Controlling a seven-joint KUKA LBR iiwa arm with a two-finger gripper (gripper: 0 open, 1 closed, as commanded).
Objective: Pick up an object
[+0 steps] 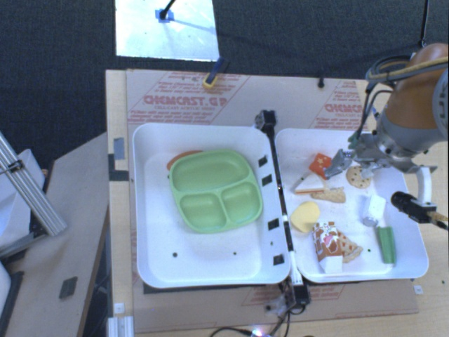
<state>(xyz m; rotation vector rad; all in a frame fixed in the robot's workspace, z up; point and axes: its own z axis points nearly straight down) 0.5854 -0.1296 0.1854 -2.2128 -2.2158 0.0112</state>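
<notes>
Two white bins sit side by side on the bench, and I reach in from the right over the right bin. My gripper hangs low above that bin's upper part, just beside an orange-red block and close to a round cookie. Whether my fingers are spread or closed, I cannot tell; they are too small and blurred, and I see nothing clearly between them.

Below the block lies a white wedge, touching a tan cracker piece. A yellow round piece lies near the bin's left wall. Below it lies a pizza slice with a white piece at its lower end. Toward the right wall are a small white piece and a green stick, the stick lying roughly upright in the view.

The left bin holds a green tray with three compartments, tilted slightly, and an orange edge peeks from under its upper left corner.
</notes>
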